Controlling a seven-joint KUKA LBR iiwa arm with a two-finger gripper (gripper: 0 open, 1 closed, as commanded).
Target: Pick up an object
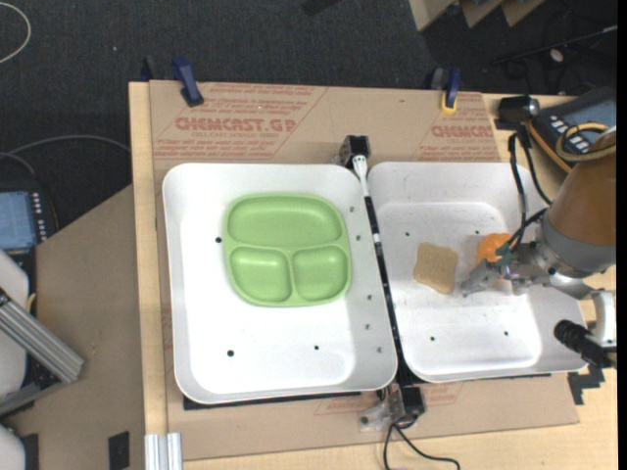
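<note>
I see the tan sponge-like block [436, 266] lying flat in the right bin [431, 189], just left of my gripper [477, 280]. It looks soft and light (perhaps foam), so I would pinch its side edges. The tool's state I cannot tell.

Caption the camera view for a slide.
Arm's gripper low in right bin beside tan sponge and orange piece; green tray in left bin.

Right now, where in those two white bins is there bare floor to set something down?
Left bin: a wide bare strip in front of the green divided plate. Right bin: bare along the back wall and the front edge. Crowded: its middle right, where the tan block, orange object and gripper cluster.
</note>
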